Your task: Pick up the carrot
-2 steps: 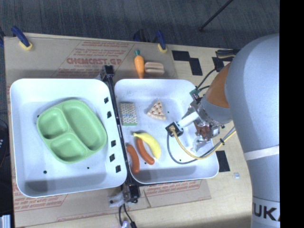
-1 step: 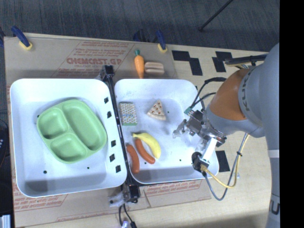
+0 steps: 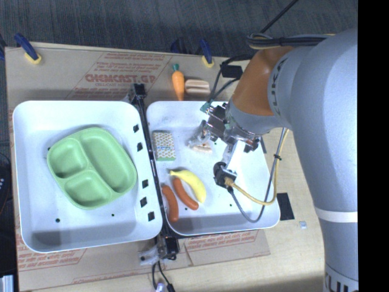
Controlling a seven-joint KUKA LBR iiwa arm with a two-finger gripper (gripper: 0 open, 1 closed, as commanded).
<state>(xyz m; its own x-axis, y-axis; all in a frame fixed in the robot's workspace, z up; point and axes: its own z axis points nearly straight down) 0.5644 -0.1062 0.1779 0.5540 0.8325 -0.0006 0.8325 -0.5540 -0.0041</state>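
- The small orange carrot with a green stem [image 3: 177, 83] lies outside both bins, on the printed cardboard sheet [image 3: 109, 72] just beyond the far rim of the right white bin [image 3: 267, 215]. It is not where the other food sits, so a reach over the rim will likely be needed.
- It looks like a short, smooth, plastic-looking toy, stem end pointing away from the bin, and it lies just beside a pale tan, layered block [image 3: 196, 87].
- The two-finger gripper [image 3: 203, 140] hangs inside the right bin, near a small pale item [image 3: 200, 143] under its tip; whether it is released or clenched cannot be told from here, and it is well apart from the carrot.
- Also in that bin: a yellow banana [image 3: 190, 184], two reddish sausages [image 3: 186, 194] and a chequered card [image 3: 163, 145].
- The left white bin [image 3: 30, 224] bears a green divided plate [image 3: 91, 166].
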